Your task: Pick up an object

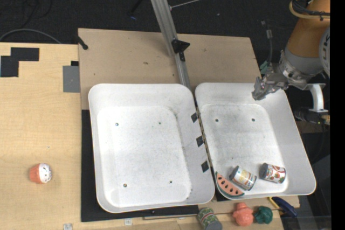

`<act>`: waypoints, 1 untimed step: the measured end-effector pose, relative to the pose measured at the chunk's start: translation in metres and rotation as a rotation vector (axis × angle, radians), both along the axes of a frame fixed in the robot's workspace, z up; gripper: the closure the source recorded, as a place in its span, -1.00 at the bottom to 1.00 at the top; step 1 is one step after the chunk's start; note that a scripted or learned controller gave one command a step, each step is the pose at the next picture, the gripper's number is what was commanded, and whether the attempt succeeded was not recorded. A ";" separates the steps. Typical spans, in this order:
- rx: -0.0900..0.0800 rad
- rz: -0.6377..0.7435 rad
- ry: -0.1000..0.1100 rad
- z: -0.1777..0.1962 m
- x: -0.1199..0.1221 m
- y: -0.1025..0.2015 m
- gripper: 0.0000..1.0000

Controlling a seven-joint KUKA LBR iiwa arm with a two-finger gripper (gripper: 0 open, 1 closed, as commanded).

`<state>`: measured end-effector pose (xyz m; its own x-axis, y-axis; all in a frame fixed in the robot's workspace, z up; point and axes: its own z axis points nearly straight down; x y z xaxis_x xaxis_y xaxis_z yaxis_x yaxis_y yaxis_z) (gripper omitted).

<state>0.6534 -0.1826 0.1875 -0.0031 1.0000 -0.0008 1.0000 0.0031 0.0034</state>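
In the camera view, the right bin [253, 132] holds three things along its near edge: a watermelon-slice toy [229, 187], a silver and gold can [243, 177] lying on its side, and a red and white can [273, 172], also on its side. My gripper [261, 89] hangs over the far right corner of that bin, well away from all three. Nothing shows between its fingers. The arm's grey wrist and orange band [312, 11] rise to the right of it.
The left bin [140, 148] lies beside the right one. A metal rail [164, 16] slants down to the gap between the bins. Small toys [242, 215] sit in front of the right bin. An orange and white ball [40, 173] rests on the wooden bench at left.
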 end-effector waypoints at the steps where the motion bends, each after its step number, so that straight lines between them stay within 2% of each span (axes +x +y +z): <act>1: 0.000 0.002 0.000 0.044 0.003 -0.005 1.00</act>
<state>0.6568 -0.1876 0.2318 -0.0053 1.0000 -0.0013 1.0000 0.0053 0.0034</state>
